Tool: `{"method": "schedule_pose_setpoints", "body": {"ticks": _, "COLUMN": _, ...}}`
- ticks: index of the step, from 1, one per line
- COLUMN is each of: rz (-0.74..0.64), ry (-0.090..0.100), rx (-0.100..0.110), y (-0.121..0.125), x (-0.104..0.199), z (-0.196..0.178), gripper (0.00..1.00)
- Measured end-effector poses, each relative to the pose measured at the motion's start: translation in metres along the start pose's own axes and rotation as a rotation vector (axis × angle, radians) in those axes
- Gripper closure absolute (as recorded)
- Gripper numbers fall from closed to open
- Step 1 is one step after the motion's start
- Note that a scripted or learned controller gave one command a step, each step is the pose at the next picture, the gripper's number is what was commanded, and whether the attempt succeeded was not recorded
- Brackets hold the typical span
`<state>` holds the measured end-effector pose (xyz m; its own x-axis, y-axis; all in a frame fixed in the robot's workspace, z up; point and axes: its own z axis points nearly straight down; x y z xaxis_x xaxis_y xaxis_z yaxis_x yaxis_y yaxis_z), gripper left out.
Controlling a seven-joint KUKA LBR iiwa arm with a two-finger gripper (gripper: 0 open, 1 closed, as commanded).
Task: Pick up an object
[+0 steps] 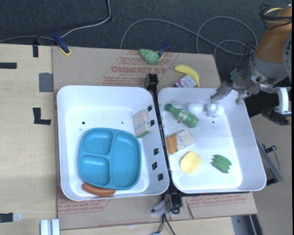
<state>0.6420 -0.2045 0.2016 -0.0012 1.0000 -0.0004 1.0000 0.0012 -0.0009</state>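
My gripper (230, 96) hangs over the back right corner of the right bin (245, 131), at the end of the grey arm with its orange band (273, 44). Its two fingers stand apart and hold nothing. Just below the left finger (219, 93) lies a small white object (215, 109), next to a white ball (194, 108) and a green bottle (182, 114) lying on its side. Further forward in this bin are an orange block (171, 144), a checkered box (185, 139), a yellow lemon (190, 162) and a green pepper (221, 163).
The left bin (71, 106) holds a blue divided plate (109, 158), a small carton (142, 123) and a sausage (98, 190). Behind the bins on the cardboard lie a banana (187, 73), a green toy (149, 56) and a small packet (187, 82). Cables run along the back.
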Motion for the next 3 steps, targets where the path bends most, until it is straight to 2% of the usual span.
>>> {"method": "schedule_pose_setpoints", "body": {"ticks": 1, "rz": 0.0, "ry": -0.001, "rx": -0.001, "y": 0.017, "x": 0.055, "z": 0.093, "gripper": 0.0}}
{"method": "schedule_pose_setpoints", "body": {"ticks": 2, "rz": 0.0, "ry": -0.002, "rx": -0.002, "y": -0.006, "x": 0.08, "z": 0.116, "gripper": 0.0}}
{"method": "schedule_pose_setpoints", "body": {"ticks": 3, "rz": 0.001, "ry": -0.006, "rx": -0.006, "y": -0.024, "x": 0.105, "z": 0.115, "gripper": 0.0}}
